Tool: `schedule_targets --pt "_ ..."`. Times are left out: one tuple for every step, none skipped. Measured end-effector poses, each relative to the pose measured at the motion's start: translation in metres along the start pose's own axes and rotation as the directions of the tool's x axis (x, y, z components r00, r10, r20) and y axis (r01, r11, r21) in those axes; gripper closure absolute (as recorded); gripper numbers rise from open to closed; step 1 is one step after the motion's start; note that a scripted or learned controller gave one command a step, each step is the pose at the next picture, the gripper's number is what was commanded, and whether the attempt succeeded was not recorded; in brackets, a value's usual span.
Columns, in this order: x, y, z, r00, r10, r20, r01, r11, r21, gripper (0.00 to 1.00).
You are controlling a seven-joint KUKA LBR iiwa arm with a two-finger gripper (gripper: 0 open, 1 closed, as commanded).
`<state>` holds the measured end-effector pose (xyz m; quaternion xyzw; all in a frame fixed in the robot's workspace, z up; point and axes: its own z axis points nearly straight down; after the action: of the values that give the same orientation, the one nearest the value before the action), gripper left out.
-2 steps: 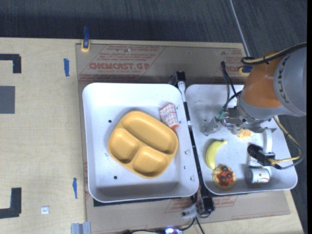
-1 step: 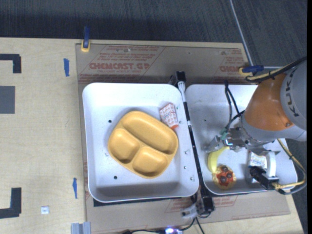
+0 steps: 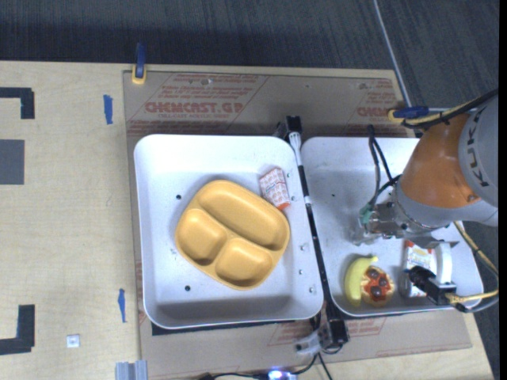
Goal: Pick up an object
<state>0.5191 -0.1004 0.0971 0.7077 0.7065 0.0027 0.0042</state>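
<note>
The toy banana (image 3: pixel 358 277) lies in the right bin (image 3: pixel 337 172), near the front wall, not picked up yet. The gripper (image 3: pixel 383 222) hangs just above it (open or closed, nobody can tell).

Arm (image 3: pixel 444 172) enters from right edge, grey links, orange band directly above the wrist. Wrist pitched downward, gripper (image 3: pixel 380 222) at its lower-left end. Finger state not resolvable from this angle.
</note>
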Motion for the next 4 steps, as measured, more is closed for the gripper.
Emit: schedule_targets --pt "-0.058 -0.033 0.010 1.000 0.000 -0.001 0.000 1.000 0.006 1.00" --pt "-0.002 0.010 0.010 1.000 -0.003 -0.001 0.003 1.000 0.000 1.00" --pt "-0.060 -0.036 0.010 1.000 0.001 0.001 -0.001 1.000 0.006 1.00" --pt "-0.006 0.053 0.010 1.000 -0.004 -0.003 0.004 1.000 0.003 1.00"
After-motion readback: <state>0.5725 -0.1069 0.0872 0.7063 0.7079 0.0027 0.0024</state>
